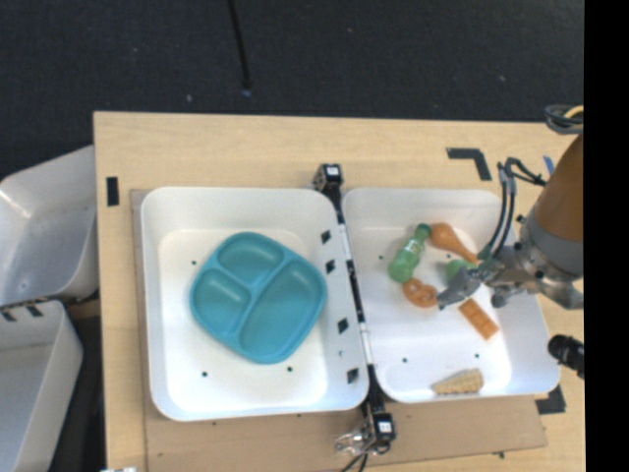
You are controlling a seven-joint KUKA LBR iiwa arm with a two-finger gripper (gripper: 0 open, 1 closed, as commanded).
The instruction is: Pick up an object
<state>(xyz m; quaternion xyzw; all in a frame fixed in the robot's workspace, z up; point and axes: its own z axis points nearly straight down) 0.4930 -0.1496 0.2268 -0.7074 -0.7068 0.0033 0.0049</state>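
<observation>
Bench (pixel 226 150): we see pale wood with black corner marks, on a dark floor.
Left bin (pixel 162 382): white, holds a teal divided plate (pixel 257 297).
Right bin (pixel 526 367): white; green bottle (pixel 407 257), orange pieces (pixel 450 238) (pixel 421 293) (pixel 479 319), tan slab (pixel 458 383) by the near wall.
Gripper (pixel 462 285): low among the objects, beside a small green piece (pixel 455 270); we cannot tell the finger state.
Writing: we read none.

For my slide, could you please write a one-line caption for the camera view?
Gripper hovers among small items in right bin; blue divided plate lies in left bin.
</observation>
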